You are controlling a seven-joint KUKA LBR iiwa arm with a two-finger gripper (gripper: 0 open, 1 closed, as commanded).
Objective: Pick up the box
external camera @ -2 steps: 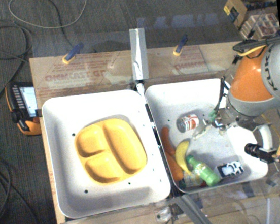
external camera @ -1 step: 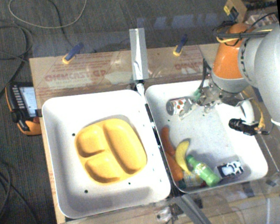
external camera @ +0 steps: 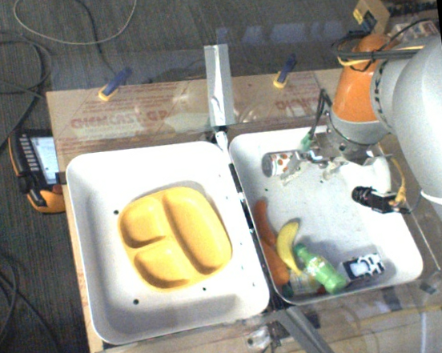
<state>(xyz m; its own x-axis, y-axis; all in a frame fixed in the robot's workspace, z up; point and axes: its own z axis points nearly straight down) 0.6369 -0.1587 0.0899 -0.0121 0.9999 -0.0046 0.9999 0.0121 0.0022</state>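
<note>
The box (external camera: 364,266) is small and dark with white markings. It lies flat near the front right corner of the right bin (external camera: 390,234). My gripper (external camera: 286,165) hangs low over the back left part of that bin, well away from the box, which sits toward the front and right of it. The grey arm with its orange band (external camera: 354,99) reaches in from the right, above the bin's back edge.
A green bottle (external camera: 320,270), a banana (external camera: 288,241) and a carrot (external camera: 270,242) lie along the right bin's left and front side, left of the box. The left bin (external camera: 109,307) holds a yellow divided plate (external camera: 175,236). A black cable fitting (external camera: 372,198) hangs beside the arm.
</note>
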